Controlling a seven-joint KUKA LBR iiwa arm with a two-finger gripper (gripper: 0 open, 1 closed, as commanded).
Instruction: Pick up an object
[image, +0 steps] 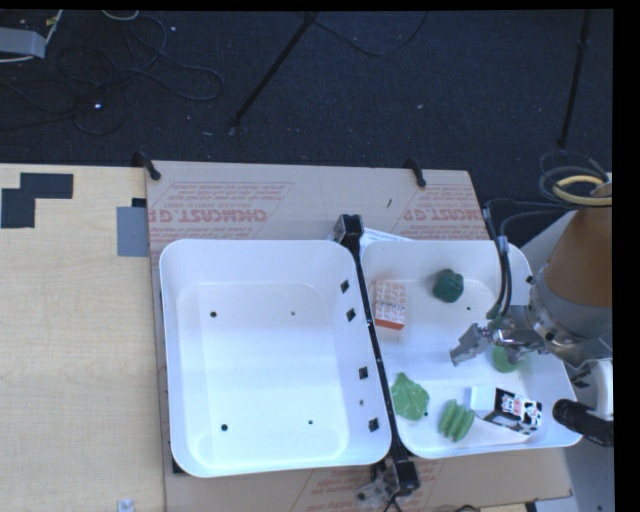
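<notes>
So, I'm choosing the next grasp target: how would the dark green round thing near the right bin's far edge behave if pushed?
The dark green round object looks ball-like, so it would probably roll. It sits apart on open bin floor, so it might travel freely. Its lumpy outline suggests something soft and light.

Two white bins (260, 455) sit on brown cardboard (230, 205) with red print. Inside lie a dark green ball (448, 286), light green toys (409, 397), and an orange-and-white packet (389, 303).

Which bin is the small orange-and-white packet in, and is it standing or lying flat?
In the right bin, lying flat. The orange-and-white packet rests face up on the bin floor near the black divider, apart from the green pieces.
</notes>
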